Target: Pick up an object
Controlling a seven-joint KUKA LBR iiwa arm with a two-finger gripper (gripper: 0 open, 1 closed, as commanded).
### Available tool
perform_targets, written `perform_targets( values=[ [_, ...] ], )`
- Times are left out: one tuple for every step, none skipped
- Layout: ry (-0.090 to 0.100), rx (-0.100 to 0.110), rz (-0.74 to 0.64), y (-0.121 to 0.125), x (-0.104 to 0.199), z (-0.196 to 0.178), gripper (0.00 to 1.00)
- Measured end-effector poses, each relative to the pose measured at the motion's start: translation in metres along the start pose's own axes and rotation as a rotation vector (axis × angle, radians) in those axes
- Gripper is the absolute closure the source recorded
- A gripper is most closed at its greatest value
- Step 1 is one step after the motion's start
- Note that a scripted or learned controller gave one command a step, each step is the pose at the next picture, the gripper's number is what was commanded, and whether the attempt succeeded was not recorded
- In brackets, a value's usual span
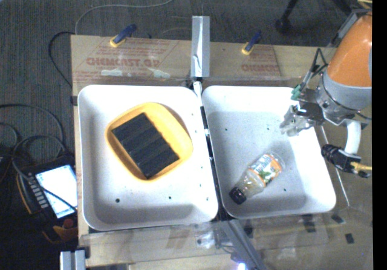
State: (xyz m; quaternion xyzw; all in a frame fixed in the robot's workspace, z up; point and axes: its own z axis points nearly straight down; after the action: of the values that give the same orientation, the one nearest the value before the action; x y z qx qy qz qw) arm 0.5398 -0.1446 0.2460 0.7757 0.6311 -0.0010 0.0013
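— Where is the end effector (294, 122)?
— Over the right bin (314, 199), near its far right side; whether it is open or closed, I cannot tell.
— And the bottle (257, 177)?
— Lying on its side in that bin's near part, dark cap toward the divider — apart from the end effector.
— The left bin (97, 202)?
— It holds a yellow dish (181, 135) with a black ribbed pad (145, 143).

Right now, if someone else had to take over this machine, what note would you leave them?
Gripper: over the right bin, near its upper right side, nothing seen held.
Bottle: lying on its side in the right bin, dark cap toward the lower left, apart from the gripper.
Yellow dish with a dark ridged block: in the left bin.
Done: nothing picked up.
Left: grasp and lift one object.
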Motion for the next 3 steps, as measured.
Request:
perform_targets(
  values=[
    [0.0, 0.001, 0.0, 0.0, 0.0, 0.0, 0.0],
    [0.004, 0.005, -0.059, -0.007, -0.021, 0.138, 0.0],
    [0.004, 0.005, -0.059, -0.007, -0.021, 0.138, 0.0]
  ],
)
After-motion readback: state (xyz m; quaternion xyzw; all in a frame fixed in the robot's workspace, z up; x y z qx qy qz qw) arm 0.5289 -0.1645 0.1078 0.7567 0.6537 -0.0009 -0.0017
